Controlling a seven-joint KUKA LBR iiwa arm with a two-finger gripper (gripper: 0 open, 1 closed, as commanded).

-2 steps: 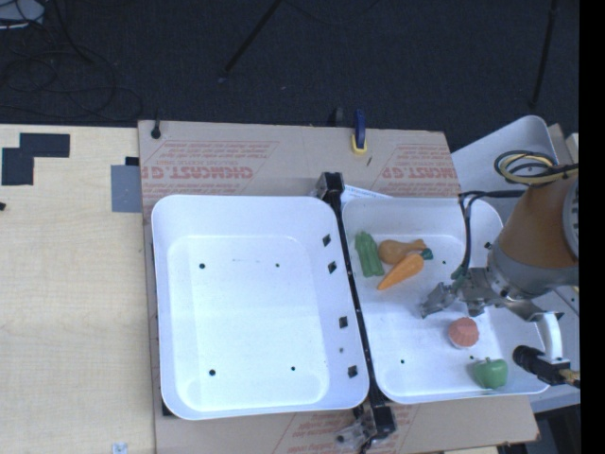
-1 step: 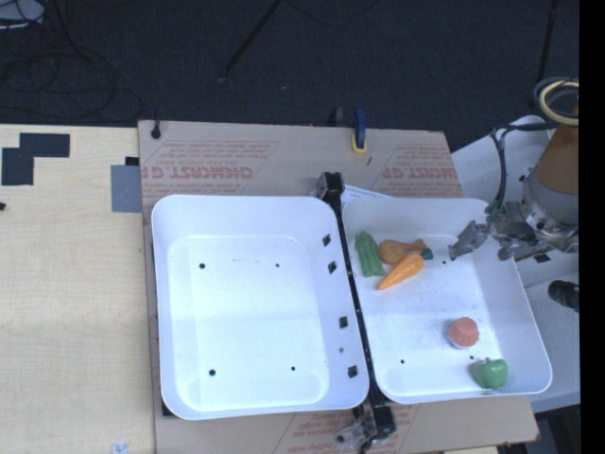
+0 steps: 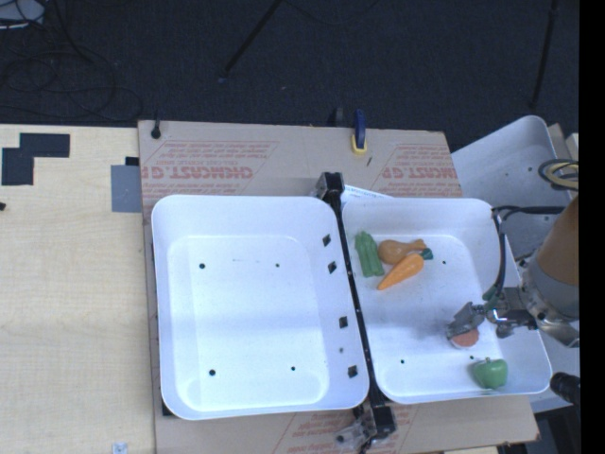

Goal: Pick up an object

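Toys sit in the right bin point(image 3: 378, 362): carrot point(image 3: 401, 271), green pod point(image 3: 368, 253), green pepper point(image 3: 490, 374). I see the gripper point(image 3: 465, 327) low over a small red piece point(image 3: 464, 340), likely my target; whether its jaws are clenched, I cannot tell.

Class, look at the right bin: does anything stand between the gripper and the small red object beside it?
Nothing visible does. The gripper sits right at the red object in the right bin. The green object lies nearer the front rim, and the carrot lies farther back, both off to the side.
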